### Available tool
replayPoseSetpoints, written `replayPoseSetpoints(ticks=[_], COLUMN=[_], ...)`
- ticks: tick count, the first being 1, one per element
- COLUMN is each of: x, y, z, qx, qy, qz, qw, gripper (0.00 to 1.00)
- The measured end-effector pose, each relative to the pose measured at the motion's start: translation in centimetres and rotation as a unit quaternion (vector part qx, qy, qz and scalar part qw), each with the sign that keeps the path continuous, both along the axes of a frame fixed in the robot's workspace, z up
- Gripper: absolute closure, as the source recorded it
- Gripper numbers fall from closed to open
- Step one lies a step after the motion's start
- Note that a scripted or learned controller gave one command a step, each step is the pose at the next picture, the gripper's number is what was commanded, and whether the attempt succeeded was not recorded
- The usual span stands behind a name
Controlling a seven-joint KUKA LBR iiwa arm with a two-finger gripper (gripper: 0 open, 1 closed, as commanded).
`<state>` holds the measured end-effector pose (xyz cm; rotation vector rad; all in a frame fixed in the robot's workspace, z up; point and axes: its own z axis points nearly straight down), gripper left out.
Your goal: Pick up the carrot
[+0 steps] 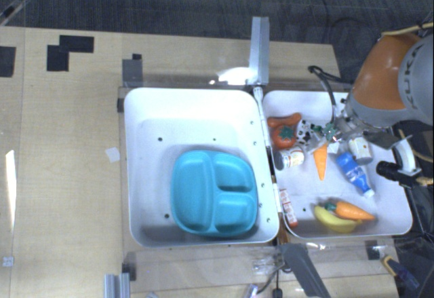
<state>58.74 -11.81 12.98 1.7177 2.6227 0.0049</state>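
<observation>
Orange and tapered, the carrot [320,162] lies in the right bin [400,222] just below the pincer [328,134], its long axis nearly vertical in the camera view, thin tip pointing toward the bench's near edge. The pincer's opening cannot be told. A second carrot [354,211] rests on a banana [333,219] further below.

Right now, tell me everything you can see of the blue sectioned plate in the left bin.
The light blue sectioned plastic plate is a rounded rectangle with raised rims dividing it into three compartments: one long section on the view's left and two smaller ones on its right. It looks smooth and slightly glossy. It lies flat and right side up on the floor of the left white bin, toward the near edge and turned slightly askew to the bin's walls. Nothing lies in its compartments, and it touches nothing except the bin floor.
</observation>
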Motion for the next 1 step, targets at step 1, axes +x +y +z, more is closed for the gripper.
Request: replayPoseSetpoints(ticks=[1], x=[1.82], y=[6.08], z=[8.72], qx=[0.0005], qy=[0.0], qz=[-0.025], qw=[0.9997], gripper=[1.0])
